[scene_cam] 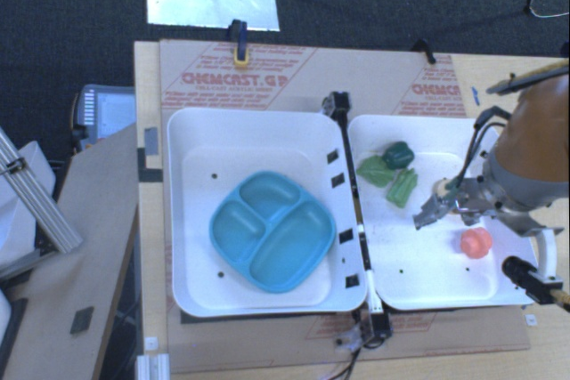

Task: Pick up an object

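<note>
In the right bin, the gripper hangs low with nothing between its fingers; whether they are spread or closed I cannot tell. The green toy vegetables lie just up-left of it, the pink-red ball just down-right.

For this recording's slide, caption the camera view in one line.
End effector over the right bin between green toys and a pink object; blue divided plate in left bin.
</note>
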`<state>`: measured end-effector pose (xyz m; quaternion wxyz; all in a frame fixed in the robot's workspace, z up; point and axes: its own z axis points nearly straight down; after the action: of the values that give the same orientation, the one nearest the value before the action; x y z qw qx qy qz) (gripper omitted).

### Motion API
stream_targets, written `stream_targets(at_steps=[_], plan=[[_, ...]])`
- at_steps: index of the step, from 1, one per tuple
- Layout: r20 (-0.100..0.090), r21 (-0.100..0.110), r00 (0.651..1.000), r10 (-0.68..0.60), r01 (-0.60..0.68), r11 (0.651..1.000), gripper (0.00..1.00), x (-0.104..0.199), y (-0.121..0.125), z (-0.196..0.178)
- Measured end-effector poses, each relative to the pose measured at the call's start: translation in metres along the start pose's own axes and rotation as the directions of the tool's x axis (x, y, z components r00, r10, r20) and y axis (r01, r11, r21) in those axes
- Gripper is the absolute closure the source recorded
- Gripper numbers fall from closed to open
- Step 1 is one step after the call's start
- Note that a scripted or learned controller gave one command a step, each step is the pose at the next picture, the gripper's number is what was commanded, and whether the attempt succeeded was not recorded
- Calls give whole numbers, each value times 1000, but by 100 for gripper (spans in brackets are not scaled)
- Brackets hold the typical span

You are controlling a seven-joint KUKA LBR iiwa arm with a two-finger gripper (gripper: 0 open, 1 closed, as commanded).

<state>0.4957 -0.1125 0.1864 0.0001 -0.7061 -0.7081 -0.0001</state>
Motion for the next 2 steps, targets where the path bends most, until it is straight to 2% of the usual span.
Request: stream_targets(at_steps=[1, 2], plan=[[-1, 3, 1000, 1, -1, 1000, 0, 8, -1, 60], [0, 1, 1000, 2, -2, 1000, 0, 8, -1, 104]])
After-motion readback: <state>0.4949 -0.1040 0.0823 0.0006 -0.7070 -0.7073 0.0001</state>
